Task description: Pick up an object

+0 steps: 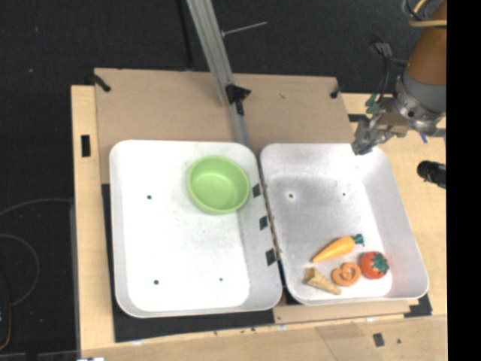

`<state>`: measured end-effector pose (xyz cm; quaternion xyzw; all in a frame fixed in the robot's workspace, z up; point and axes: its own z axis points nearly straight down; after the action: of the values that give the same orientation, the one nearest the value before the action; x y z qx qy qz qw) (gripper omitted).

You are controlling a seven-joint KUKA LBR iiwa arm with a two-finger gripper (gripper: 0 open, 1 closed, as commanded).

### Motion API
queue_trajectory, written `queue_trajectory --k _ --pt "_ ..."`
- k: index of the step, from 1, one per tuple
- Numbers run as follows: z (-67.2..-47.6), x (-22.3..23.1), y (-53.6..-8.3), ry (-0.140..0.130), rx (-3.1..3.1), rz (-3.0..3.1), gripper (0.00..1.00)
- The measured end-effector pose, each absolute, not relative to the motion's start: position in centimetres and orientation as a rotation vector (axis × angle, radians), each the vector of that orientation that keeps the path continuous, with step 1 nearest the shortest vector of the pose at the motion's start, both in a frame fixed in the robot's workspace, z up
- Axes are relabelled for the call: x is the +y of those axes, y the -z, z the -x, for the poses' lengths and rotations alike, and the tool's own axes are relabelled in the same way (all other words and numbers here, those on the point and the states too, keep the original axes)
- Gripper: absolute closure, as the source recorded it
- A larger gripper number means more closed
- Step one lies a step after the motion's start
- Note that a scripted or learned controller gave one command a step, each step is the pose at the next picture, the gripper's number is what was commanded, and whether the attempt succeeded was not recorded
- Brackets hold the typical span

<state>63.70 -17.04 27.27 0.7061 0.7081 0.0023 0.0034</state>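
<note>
Claw (364, 146): I'm seeing it hovering at the right bin's (391, 173) far corner; grip state unclear.
Carrot (335, 248): lying well below it.

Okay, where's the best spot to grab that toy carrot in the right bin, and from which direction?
Likely the carrot's thick orange middle, taken from straight above. It lies flat and slanted, green top toward the tomato, so the fingers should close across its narrow width. Its upper-left side faces open bin floor; the pretzel sits close below, so keep clear there.
</note>
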Motion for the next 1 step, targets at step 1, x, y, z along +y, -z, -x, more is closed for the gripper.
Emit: queue_trajectory --k 1 --pt "-62.78 -11.77 -27.81 -0.003 2.229 -2.213 1.0"
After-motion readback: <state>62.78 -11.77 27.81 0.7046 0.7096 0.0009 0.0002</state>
